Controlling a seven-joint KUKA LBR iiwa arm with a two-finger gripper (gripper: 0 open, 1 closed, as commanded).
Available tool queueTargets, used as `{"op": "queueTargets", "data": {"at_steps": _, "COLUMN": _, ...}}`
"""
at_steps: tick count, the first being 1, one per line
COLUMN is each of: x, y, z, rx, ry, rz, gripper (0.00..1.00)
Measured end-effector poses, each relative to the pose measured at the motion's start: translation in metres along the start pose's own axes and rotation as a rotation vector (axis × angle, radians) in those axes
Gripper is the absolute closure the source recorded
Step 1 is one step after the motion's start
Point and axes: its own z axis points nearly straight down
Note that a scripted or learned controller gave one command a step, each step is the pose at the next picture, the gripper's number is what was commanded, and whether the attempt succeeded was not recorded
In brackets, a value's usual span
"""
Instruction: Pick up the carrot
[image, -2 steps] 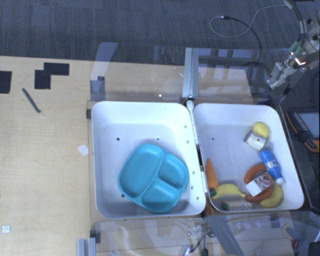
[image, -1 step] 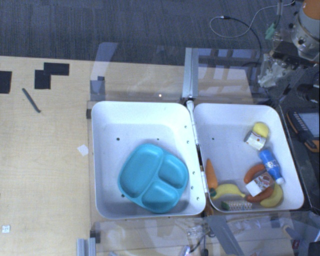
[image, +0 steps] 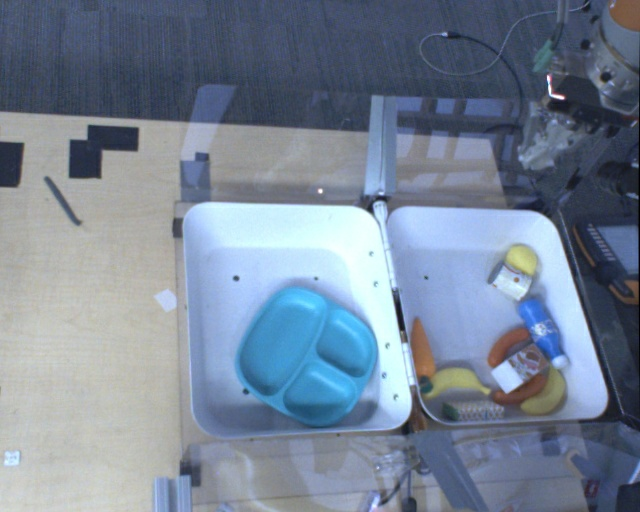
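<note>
Two shallow white bins sit side by side on the bench. The left bin (image: 205, 330) holds a blue divided plate (image: 308, 354). The right bin (image: 450, 250) holds a cluster of small items along its near and right walls.

The arm (image: 605, 60) stands at the upper right, beyond the far corner of the right bin and well apart from its contents. The gripper (image: 545, 140) is blurred there; whether it is open or closed cannot be told, and nothing is seen in its grasp.

The carrot (image: 423, 349) lies in the right bin against the left wall, just beside a banana (image: 457, 381). Its long axis runs roughly along that wall, the narrow tip toward the far side and the thicker end toward the near edge.

Judged from this, the pick is not yet begun: approach, descent, grasp and lift all remain.
</note>
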Motion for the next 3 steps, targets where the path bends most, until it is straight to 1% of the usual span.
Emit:
{"op": "queueTargets", "data": {"at_steps": 1, "x": -0.031, "y": 0.066, "z": 0.009, "rx": -0.003, "ry": 0.001, "rz": -0.337, "gripper": 1.00}}
{"op": "queueTargets", "data": {"at_steps": 3, "x": -0.027, "y": 0.068, "z": -0.010, "rx": -0.006, "ry": -0.001, "rz": -0.350, "gripper": 1.00}}
